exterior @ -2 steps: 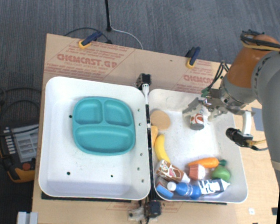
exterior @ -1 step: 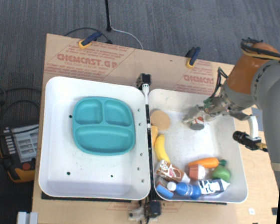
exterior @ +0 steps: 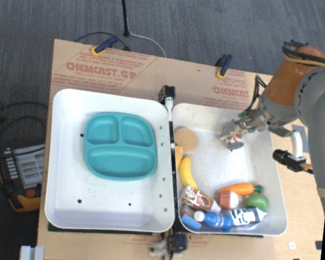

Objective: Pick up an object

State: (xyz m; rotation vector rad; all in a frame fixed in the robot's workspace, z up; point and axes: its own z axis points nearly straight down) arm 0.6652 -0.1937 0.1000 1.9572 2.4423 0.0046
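I see the gripper (exterior: 235,136) low over the far part of the right bin (exterior: 272,188), the arm (exterior: 293,83) reaching in from the right with its orange band above the wrist. Something small, white with a red patch, shows at the fingers, but I cannot tell whether they are wide, narrow or closed on it.

The rest of the objects lie along the near and left sides of that bin: a tan disc (exterior: 186,139) by the left wall, a banana (exterior: 187,171) just below it, then a cluster with a carrot (exterior: 237,188), a green fruit (exterior: 257,201) and a blue bottle (exterior: 216,220).

The left bin (exterior: 61,202) holds a teal tray (exterior: 120,145). Both bins sit on the worktop (exterior: 99,72).
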